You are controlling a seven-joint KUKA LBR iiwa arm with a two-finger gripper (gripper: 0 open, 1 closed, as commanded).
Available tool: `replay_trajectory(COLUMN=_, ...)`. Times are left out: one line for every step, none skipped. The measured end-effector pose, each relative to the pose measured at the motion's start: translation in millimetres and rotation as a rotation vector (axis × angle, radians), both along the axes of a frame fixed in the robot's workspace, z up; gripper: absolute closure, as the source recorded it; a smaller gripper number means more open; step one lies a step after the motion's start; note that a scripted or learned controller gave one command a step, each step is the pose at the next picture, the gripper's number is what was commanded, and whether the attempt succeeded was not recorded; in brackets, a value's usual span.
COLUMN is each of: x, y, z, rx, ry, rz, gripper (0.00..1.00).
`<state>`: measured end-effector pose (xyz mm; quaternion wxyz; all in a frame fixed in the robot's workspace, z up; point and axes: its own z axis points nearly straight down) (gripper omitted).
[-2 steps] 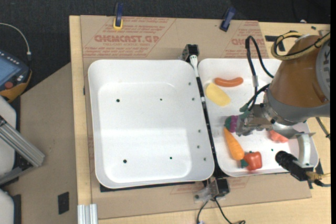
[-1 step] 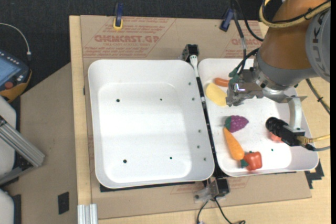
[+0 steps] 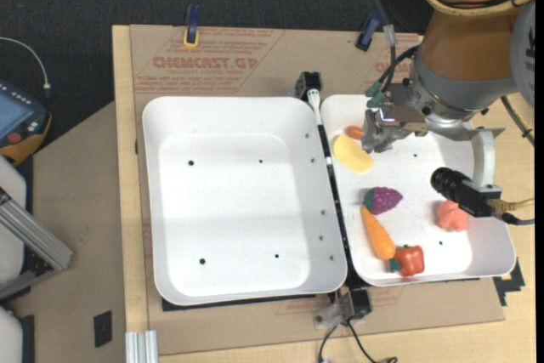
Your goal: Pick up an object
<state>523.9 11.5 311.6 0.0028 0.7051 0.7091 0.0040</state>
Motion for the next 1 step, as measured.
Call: replay_trajectory(x=-24.6, y=-26.9, z=-59.7, rx=-0.002, ry=0.018, rz=-0.01, gripper=1.0)
